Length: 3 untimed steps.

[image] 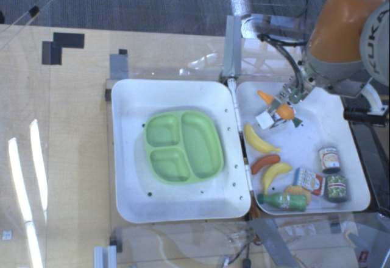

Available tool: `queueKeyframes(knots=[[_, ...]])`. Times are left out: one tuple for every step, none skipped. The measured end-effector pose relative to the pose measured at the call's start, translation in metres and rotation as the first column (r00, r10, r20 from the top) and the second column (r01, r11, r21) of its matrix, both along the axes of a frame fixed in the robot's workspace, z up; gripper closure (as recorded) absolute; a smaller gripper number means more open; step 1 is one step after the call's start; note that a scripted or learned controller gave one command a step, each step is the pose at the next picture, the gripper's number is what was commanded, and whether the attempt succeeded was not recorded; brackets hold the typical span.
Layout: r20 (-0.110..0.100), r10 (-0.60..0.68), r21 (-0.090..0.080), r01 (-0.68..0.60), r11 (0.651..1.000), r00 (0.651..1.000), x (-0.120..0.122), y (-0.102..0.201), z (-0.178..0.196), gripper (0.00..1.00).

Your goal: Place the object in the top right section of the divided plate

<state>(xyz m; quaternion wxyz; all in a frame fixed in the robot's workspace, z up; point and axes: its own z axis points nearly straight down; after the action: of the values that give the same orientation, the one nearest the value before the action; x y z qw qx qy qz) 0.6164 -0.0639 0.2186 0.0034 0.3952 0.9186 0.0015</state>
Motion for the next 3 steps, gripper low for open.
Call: queueKeyframes(knots=[[0.002, 0.146, -0.001, -0.146, 0.989, 0.989, 0.006, 0.054, 0.019, 1.00], [0.000, 0.247, 0.000, -0.247, 0.969, 0.969, -0.020, 0.140, 0.020, 1.00], [-0.002, 0.368, 0.000, -0.368, 0.930, 0.930, -0.022, 0.223, -0.014, 1.00]])
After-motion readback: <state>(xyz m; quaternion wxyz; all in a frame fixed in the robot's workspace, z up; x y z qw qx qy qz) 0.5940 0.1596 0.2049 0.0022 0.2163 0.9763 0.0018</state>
